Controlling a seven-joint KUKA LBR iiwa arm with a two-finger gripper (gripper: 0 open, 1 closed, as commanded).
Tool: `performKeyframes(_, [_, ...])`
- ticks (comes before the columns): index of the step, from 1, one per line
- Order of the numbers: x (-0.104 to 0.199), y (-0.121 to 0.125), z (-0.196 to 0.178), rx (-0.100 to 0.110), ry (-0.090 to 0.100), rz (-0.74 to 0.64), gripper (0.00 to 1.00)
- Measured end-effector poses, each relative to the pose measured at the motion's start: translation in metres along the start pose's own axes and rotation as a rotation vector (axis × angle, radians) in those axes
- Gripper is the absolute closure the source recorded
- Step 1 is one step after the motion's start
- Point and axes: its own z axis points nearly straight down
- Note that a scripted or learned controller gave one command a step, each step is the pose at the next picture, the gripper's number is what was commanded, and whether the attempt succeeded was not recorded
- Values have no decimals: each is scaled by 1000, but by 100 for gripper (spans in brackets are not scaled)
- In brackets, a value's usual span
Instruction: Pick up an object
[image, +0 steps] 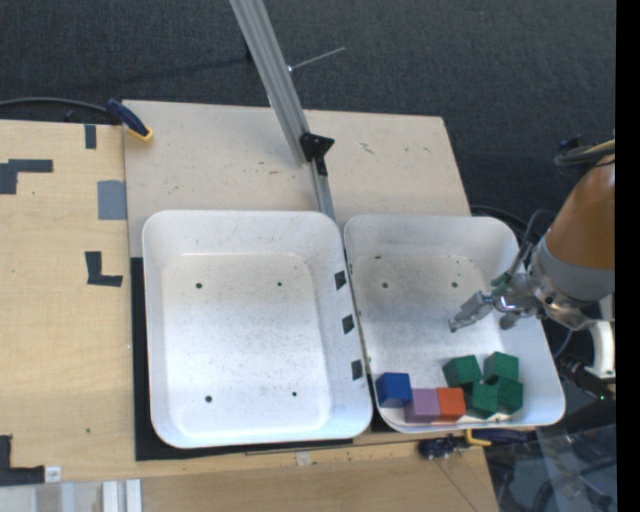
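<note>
Looking down on the surface (250, 150), you've got two shallow white bins sitting side by side, touching along their inner edges. The left bin (160, 300) has just a few small dark dots on its floor. The right bin (420, 235) is where all the stuff is, bunched up in its near corner: a blue block (393, 388) on the left end, a purple block (426, 403) just beside it, an orange block (451, 402) touching the purple one, then a clump of green blocks (487, 383) piled to the right, pretty much against the bin wall.

The arm (585, 240) comes in from the right, orange band over a grey wrist, and the pincer (468, 316) hangs over the right bin's floor, pointing down and to the left. It's above the block pile and apart from it, nearest the green ones but not touching any. Honestly can't tell from this angle how far the pincer is spread, it's a small grey smear. Nothing is visibly caught in it, every block is lying in the bin.

Other bits: a grey metal rail (285, 90) runs diagonally from the top down to where the bins meet, with a black clamp (316, 147) on it, and a blue-and-yellow tool (130, 118) lies near the surface's far left corner
</note>
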Motion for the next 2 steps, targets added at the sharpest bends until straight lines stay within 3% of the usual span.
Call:
performKeyframes(1, [4,-11,54,1,1,1,0])
performKeyframes(2, [4,-10,41,-3,0,0,100])
